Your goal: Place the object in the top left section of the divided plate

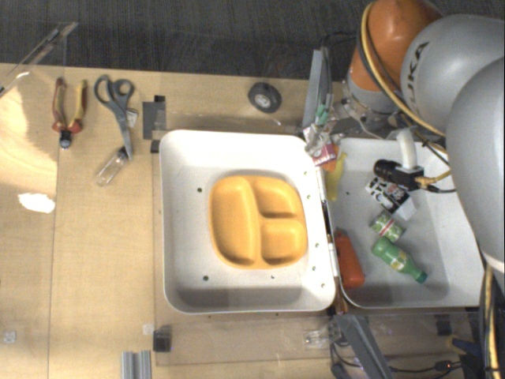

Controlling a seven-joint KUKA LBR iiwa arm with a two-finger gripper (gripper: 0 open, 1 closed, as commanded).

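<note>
Looking down at a slant, a yellow divided plate (258, 219) is seen centred in the left bin (181, 283), its sections bare. The gripper (323, 142) is poised over the right bin (442, 287) near its top left corner, a small red-and-white object (324, 155) seemingly pinched, presumably for carrying across.

Grey arm (465, 69), orange band (387, 30), black KUKA lettering.

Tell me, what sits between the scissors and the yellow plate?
Bare bench wood, a small dark block, then the white bin's rim. The camera view shows scissors left and the yellow plate inside that bin.
</note>
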